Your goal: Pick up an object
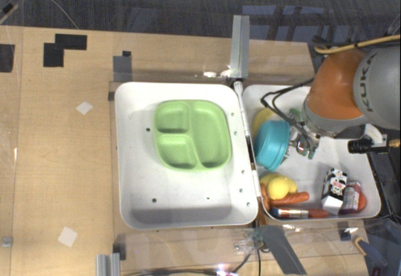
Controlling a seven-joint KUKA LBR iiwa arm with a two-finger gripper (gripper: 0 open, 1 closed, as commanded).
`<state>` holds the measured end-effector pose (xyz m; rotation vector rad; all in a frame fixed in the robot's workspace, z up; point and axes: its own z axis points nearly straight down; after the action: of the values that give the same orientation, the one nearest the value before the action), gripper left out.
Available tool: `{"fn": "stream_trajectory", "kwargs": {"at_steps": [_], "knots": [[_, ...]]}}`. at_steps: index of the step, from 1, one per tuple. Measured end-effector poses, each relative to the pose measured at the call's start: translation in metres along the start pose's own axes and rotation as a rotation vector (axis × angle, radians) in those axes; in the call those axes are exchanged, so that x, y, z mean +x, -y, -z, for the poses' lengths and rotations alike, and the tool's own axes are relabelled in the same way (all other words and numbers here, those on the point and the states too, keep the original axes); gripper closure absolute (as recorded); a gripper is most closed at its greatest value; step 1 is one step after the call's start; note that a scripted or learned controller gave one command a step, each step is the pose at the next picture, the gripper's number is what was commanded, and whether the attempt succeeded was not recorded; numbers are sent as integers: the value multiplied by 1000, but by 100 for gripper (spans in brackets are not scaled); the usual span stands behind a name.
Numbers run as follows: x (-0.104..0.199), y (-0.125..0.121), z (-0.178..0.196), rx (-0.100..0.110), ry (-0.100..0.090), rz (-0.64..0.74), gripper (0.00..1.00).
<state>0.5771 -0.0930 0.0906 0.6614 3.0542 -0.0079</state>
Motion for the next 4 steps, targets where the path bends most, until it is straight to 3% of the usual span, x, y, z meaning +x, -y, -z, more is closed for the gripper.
{"fn": "stream_trajectory", "kwargs": {"at_steps": [1, 2, 3, 4], "knots": [[-97, 41, -5, -2, -7, -11, 0], [-33, -31, -2, -8, -7, 23, 0], [-40, 13, 27, -6, -1, -6, 0], [-68, 59, 52, -3, -7, -177, 0]]}}
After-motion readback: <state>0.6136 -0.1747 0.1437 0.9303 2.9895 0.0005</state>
